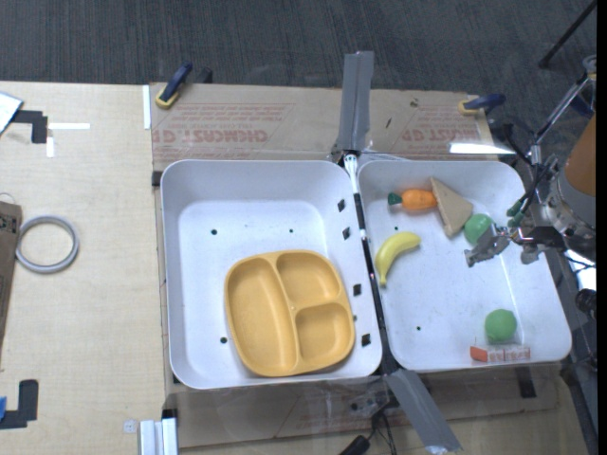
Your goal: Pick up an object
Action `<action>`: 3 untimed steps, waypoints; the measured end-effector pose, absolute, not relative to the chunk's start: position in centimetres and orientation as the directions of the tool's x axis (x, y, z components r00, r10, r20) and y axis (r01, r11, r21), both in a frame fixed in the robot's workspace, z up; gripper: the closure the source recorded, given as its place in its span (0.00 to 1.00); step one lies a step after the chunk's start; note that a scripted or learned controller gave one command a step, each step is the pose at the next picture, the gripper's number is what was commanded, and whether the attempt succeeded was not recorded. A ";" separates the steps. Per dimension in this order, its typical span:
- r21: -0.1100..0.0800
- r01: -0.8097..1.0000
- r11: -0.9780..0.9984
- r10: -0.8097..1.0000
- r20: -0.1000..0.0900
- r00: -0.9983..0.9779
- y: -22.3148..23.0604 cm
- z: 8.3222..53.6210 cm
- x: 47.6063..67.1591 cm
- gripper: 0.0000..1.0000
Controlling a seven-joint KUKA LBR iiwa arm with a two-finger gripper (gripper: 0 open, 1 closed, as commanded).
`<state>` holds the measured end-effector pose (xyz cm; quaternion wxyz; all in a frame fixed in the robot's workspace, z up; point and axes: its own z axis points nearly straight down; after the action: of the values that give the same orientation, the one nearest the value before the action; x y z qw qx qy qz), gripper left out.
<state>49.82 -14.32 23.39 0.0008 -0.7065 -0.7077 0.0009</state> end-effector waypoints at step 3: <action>0.010 0.976 0.219 0.976 0.001 -0.219 -21.8 10.0 64.7 0.00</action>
<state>64.66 -21.83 10.02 -0.0030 -0.6251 -0.7805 -0.0043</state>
